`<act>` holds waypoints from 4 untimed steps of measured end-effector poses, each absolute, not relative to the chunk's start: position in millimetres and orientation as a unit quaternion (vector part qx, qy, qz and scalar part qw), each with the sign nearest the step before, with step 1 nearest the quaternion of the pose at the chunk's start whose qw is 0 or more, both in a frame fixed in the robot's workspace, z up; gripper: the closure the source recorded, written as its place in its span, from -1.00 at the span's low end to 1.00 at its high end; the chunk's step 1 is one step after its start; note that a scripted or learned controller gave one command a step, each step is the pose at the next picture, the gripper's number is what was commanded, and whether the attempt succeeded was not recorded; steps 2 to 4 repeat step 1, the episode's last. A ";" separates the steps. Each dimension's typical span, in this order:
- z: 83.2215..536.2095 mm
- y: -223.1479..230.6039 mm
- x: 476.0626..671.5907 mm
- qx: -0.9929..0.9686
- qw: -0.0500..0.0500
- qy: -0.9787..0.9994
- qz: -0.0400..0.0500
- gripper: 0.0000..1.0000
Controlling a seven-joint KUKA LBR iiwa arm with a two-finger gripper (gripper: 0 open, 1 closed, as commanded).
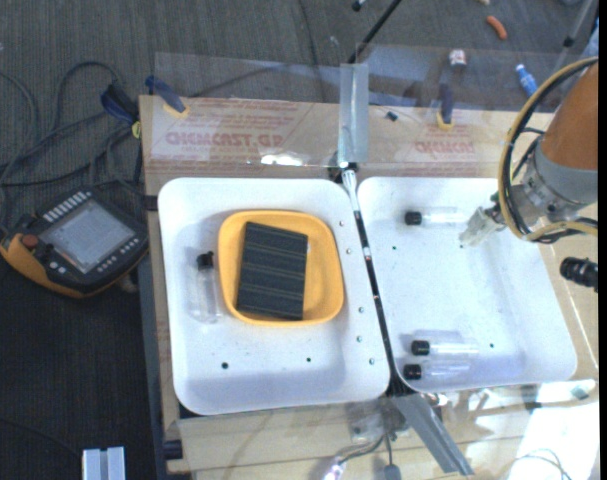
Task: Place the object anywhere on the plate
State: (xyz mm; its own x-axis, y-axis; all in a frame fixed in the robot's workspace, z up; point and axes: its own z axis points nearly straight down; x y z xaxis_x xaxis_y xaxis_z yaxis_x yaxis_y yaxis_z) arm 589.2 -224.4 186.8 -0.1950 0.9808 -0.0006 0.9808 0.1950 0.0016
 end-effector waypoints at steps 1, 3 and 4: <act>186.8 -224.4 589.2 0.634 0.001 0.773 0.000 -1.00; 186.8 -224.4 589.2 0.634 0.001 0.773 0.000 -1.00; 186.8 -224.4 589.2 0.634 0.001 0.773 0.000 -1.00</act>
